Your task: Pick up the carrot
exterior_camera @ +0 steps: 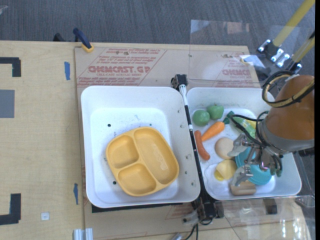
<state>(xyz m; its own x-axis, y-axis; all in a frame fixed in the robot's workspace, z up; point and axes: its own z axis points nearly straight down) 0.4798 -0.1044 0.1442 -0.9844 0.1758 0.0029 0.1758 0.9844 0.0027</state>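
Observation:
The carrot [214,129] is orange and lies at a slant in the upper left part of the right bin [292,186], its thick end toward a dark green tuft. My gripper [242,159] hangs low in the middle of that bin, to the lower right of the carrot and apart from it. Its two metal fingers [239,145] stand spread, so it is open. It is over a teal object [256,173], and nothing is clamped between the fingers. The arm's orange band hides the bin's right part.
A red-orange stick [201,145] lies just below the carrot. Two green balls [201,117] sit above it. A beige egg shape [223,146], a yellow fruit [225,170] and a tan piece [243,189] crowd around the gripper. The left bin [95,134] holds a yellow divided plate [150,154].

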